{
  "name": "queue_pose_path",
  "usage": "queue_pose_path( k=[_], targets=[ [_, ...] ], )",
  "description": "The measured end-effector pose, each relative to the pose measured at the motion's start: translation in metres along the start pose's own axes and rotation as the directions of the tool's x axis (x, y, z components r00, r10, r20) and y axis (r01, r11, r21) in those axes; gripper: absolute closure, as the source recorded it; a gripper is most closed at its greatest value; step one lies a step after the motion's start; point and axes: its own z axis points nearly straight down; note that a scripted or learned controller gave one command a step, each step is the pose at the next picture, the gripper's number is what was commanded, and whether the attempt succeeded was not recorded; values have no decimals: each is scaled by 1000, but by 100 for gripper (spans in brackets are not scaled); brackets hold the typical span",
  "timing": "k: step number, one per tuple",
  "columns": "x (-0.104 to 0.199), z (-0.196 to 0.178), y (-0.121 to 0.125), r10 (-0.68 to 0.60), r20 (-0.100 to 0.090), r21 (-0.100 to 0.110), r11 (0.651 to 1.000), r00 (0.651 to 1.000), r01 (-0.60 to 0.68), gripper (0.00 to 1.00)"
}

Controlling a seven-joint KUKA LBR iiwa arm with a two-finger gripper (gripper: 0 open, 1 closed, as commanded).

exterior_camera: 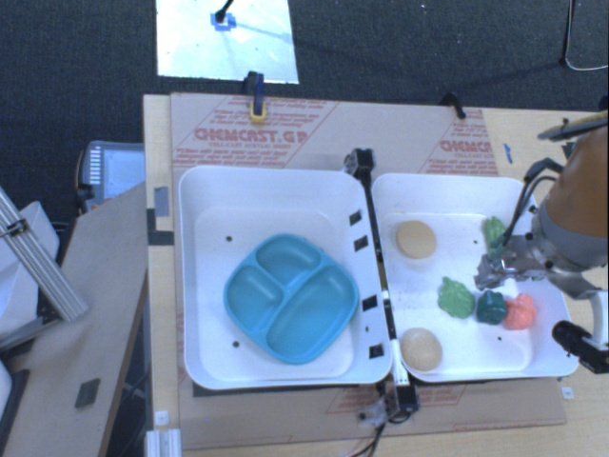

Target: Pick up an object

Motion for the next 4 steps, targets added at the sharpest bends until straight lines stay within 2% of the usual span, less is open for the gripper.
queue_pose_path(
  k=[1, 3, 4],
  targets=[
    [8, -48, 5, -1, 0, -1, 1000, 1000, 1, 100],
    [120, -54, 13, -6, -3, 5, 1000, 1000, 6, 100],
    [177, -36, 11, -6, -4, 8, 1000, 1000, 6, 100]
  ],
)
